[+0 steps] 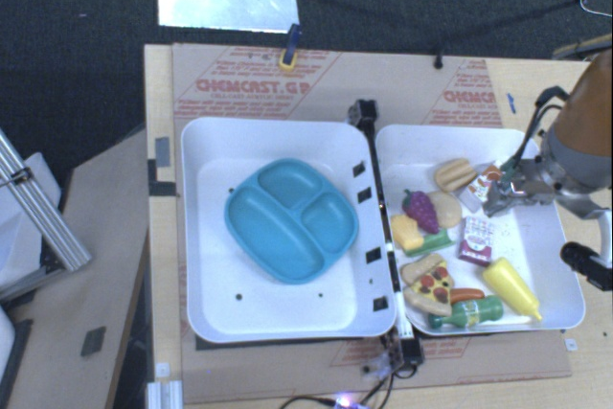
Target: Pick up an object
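My gripper (500, 196) hangs low over the upper right part of the right bin (565, 249), with the arm coming in from the right edge. Directly under and left of it lies a small white and orange carton (476, 192); whether it is held I cannot tell. A tan hot dog bun (454, 173) lies just left of that. Further down are a maroon box (476, 240), a yellow mustard bottle (512, 288), purple grapes (421, 211), a yellow piece (406, 232), a pizza slice (430, 284) and a green bottle (467, 313).
The left bin (211, 302) holds a blue divided plate (290, 219). A black hinged divider (375, 225) runs between the bins. A yellow and blue clip (289, 53) sits at the back of the cardboard sheet (249, 81). Metal rails (34, 206) stand at the far left.
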`<action>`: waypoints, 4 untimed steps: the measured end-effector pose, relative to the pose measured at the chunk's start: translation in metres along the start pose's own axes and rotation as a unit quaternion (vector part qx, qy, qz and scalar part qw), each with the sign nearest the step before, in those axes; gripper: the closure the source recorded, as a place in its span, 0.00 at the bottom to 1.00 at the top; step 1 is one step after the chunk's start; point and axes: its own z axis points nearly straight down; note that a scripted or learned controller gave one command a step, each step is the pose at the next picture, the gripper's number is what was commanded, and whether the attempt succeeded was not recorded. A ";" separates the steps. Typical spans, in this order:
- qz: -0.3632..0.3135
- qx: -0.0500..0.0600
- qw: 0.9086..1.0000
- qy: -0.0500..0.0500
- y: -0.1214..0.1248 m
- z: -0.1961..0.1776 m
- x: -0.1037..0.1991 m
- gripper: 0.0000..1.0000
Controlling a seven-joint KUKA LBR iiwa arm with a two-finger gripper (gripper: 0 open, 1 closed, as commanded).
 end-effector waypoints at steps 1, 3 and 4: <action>0.000 0.001 1.000 0.000 0.002 -0.020 0.000 1.00; -0.002 0.002 1.000 0.001 0.077 -0.015 0.089 1.00; -0.003 0.001 1.000 0.002 0.105 -0.025 0.134 1.00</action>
